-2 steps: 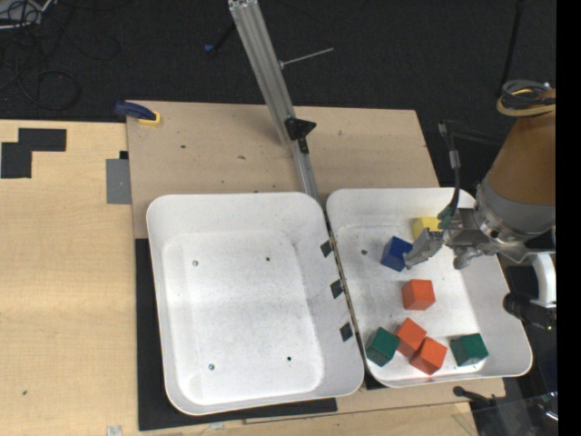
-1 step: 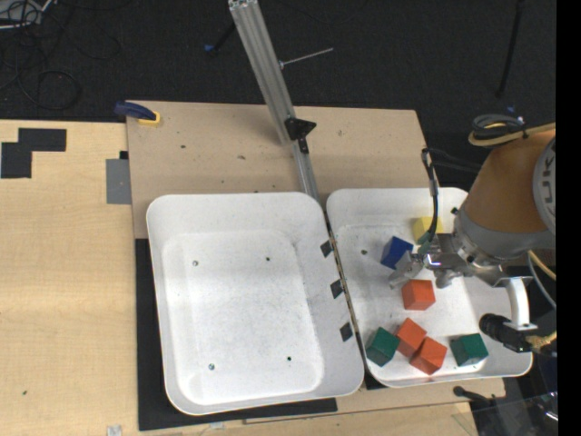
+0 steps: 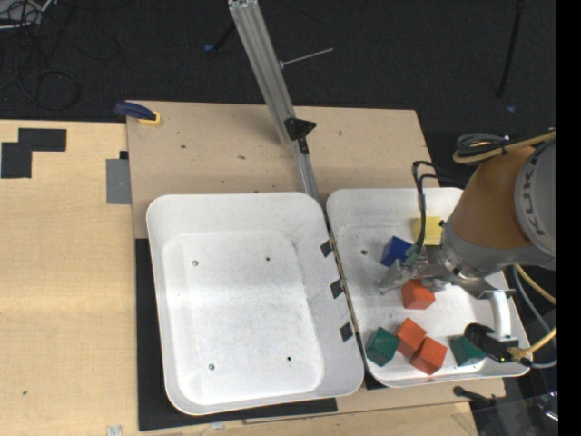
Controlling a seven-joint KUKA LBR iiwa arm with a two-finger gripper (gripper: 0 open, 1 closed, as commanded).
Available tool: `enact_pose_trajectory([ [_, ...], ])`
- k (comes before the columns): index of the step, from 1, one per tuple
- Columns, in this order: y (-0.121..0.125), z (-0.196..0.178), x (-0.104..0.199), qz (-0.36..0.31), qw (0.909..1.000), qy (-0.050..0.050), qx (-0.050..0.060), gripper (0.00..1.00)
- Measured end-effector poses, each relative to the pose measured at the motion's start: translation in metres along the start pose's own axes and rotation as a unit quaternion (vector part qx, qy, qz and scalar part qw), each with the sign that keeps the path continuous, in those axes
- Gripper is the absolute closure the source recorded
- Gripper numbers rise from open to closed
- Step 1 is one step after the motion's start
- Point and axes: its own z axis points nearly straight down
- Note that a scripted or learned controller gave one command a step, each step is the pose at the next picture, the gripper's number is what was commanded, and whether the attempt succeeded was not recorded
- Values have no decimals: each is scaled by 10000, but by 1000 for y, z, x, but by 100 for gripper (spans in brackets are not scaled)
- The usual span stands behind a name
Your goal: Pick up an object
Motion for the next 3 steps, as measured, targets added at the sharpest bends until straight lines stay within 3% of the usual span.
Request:
enact_pose_trajectory([
  [1, 1, -10, -1, 33, 10000, 2, -9, 100],
  [2, -5, -70, -3, -19, 10000, 21, 57, 100],
  [3, -3, -112, -4, -17, 10000, 20, 55, 100],
])
